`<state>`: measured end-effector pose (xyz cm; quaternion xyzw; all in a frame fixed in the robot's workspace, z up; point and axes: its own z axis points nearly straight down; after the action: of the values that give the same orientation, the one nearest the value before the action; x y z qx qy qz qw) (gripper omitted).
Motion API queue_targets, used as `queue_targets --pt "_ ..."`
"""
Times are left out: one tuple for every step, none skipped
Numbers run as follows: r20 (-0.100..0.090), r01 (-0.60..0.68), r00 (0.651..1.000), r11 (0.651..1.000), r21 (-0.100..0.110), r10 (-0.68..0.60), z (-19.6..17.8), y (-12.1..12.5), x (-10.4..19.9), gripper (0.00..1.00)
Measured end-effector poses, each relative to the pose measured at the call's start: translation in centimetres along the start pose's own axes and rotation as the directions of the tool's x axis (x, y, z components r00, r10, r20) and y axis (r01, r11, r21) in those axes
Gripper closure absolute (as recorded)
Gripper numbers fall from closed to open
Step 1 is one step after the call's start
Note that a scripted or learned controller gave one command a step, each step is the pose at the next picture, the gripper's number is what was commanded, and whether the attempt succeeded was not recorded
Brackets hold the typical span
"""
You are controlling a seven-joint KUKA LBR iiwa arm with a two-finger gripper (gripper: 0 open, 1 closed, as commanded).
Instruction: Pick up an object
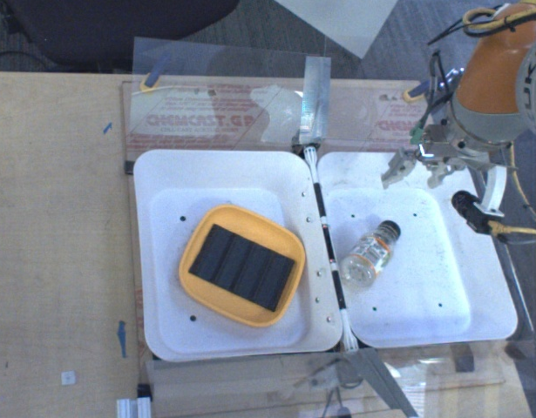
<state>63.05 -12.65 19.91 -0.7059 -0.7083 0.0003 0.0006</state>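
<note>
Bright even light, soft shadows, slightly grainy

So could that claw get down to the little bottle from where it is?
Probably yes. The claw hangs over the far side of the right bin, and the bottle lies on its side in that same bin, with bare floor around it and nothing lying over it.

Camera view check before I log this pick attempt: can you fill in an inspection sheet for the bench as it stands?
Surface: two white bins side by side, left bin, right bin, on a wooden bench.
Job's things: yellow tray with dark insert in the left bin; small clear bottle with dark cap lying in the right bin.
Clutter: nothing seen.
Grippers: gripper above the right bin's far edge, holding nothing.
Cables: yellow and black cables on the arm.
Surroundings: grey floor.
</note>
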Motion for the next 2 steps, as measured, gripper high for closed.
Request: queue_targets --pt "0.000 -0.094 0.996 0.996 -0.010 0.094 11.1 -4.3 -0.5 0.00" --pt "0.000 -0.223 0.975 0.975 -0.002 0.223 8.0 -6.2 -1.1 0.00"
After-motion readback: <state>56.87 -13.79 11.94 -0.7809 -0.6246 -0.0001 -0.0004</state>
